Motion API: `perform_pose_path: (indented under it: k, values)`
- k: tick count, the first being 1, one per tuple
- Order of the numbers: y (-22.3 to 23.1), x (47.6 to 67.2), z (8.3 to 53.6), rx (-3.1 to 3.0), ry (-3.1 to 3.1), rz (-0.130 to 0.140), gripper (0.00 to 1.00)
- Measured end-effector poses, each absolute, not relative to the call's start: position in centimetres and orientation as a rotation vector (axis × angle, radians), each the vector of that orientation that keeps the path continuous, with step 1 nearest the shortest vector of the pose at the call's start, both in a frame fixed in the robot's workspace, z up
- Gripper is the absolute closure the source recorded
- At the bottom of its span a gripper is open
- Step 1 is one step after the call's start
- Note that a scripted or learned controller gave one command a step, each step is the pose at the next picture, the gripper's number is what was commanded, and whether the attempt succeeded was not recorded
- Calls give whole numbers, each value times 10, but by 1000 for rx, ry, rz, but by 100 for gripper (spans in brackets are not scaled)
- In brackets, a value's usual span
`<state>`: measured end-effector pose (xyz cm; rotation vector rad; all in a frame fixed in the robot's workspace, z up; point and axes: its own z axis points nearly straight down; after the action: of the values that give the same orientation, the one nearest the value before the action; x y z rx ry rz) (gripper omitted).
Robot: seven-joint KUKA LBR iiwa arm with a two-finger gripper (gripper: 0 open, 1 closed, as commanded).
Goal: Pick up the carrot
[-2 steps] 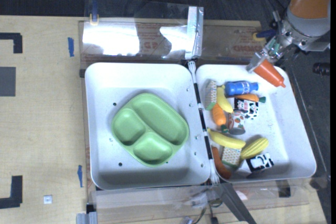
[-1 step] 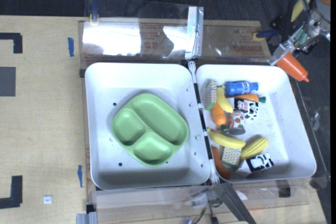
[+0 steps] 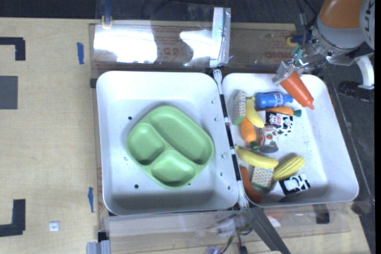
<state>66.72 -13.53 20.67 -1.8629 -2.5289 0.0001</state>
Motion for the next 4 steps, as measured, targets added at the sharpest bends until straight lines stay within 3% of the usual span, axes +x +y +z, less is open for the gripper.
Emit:
perform_pose_path:
  k: [1,2,3,4]
  values:
    - [-135,667,207,-1863,-2529,0,0]
    - [-142,672,117,-1709,-2653,-8,0]
    - [-203,576,127,-1610,-2700,-1,0]
    - [-217,585,111,-1691,-2676,-20,0]
